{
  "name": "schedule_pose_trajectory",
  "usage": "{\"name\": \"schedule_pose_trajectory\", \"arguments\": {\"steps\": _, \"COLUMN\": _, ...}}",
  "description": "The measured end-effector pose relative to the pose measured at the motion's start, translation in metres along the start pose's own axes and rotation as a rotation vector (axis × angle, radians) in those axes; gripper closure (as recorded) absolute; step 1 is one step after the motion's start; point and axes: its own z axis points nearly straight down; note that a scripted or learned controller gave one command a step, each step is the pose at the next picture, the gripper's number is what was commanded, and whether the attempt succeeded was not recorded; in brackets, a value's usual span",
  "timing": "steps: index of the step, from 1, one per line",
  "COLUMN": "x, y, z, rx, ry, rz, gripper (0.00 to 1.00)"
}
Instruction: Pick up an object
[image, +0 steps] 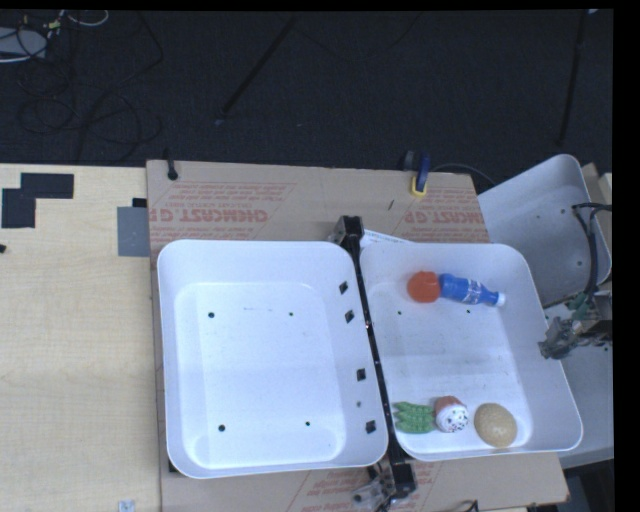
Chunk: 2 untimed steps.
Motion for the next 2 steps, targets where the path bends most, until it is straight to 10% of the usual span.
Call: {"name": "schedule_pose_trajectory", "arguments": {"steps": 2, "x": -0.0003, "y": 0.0, "z": -0.0088, "rx": -0.001, "ry": 0.0, "rz": -0.002, "gripper": 1.0}}
